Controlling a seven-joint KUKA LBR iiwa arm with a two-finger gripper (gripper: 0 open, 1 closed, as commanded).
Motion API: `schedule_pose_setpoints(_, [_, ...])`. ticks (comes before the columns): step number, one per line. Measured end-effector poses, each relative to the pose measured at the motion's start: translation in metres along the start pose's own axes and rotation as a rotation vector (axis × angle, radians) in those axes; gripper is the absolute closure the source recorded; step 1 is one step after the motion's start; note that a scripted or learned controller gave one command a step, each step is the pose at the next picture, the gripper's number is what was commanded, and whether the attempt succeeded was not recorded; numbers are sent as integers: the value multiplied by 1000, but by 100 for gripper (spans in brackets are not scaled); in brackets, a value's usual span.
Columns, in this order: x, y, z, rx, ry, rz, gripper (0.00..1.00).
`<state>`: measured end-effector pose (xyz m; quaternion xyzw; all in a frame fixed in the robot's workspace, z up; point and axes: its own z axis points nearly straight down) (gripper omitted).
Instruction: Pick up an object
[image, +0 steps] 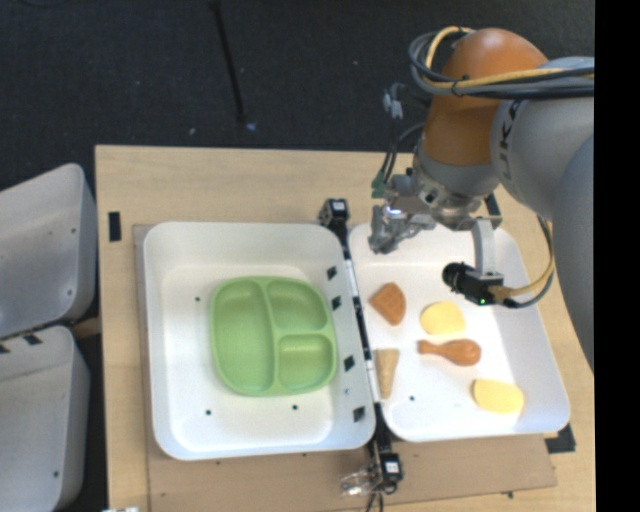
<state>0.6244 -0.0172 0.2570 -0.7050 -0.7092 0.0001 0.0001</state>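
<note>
**Five small toy foods low in the right bin, gripper near the top of it**

Two white bins side by side on a wooden bench: left bin (160, 300) in the middle of the frame, right bin (535, 300) toward the right side.

In the left bin, a green tray (272, 335) with three sections, lying flat.

In the right bin, five things to pick from:
- orange-brown chunk (389, 303), close to the wall between the bins
- pale yellow round piece (442, 319), just to the right of the chunk
- brown drumstick (452, 350), right under the round piece, lying on its side
- tan cone (386, 372), down by the middle wall, tip pointing toward the bottom of the frame
- yellow lump (497, 397), lowest and farthest right, apart from the others

Gripper (395, 228) at the upper left part of the right bin, above the orange-brown chunk in the frame and not touching it. Nothing seen pinched in it. Spread or pressed together: cannot tell from this far.

Grey arm with its big orange band (480, 75) in the upper right of the frame.
</note>
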Motion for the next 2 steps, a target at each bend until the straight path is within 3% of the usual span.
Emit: schedule_pose_setpoints(2, [94, 17, -6, -3, 0, 0, 100])
